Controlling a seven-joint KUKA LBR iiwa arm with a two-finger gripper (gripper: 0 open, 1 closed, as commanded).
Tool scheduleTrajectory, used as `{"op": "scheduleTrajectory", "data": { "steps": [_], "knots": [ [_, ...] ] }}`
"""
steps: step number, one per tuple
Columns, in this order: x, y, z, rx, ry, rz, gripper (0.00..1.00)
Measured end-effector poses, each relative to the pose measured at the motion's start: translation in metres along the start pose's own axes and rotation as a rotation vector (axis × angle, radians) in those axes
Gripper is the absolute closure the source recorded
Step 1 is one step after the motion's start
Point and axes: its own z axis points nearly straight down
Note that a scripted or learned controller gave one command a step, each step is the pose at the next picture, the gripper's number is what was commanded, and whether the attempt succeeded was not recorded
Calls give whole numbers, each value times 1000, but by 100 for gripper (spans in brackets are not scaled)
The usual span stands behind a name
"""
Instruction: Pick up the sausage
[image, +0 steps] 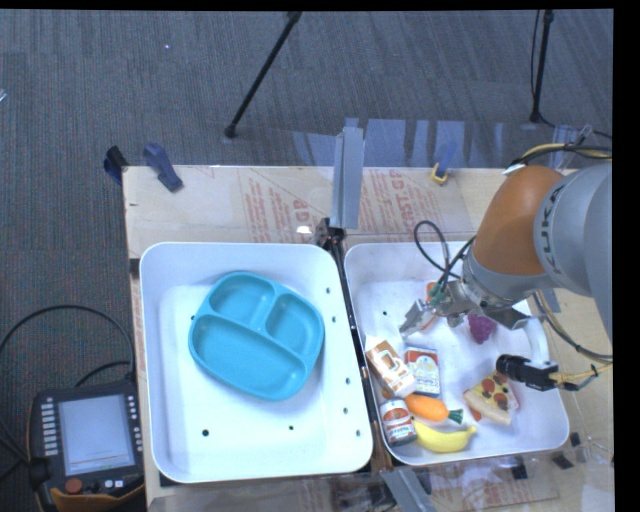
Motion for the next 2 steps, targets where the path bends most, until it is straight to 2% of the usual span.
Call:
{"op": "scheduleTrajectory", "data": {
  "steps": [1,2],
  "knots": [
    [-4,48,1,1,0,17,0],
    [24,22,0,0,0,-82,0]
  ]
}}
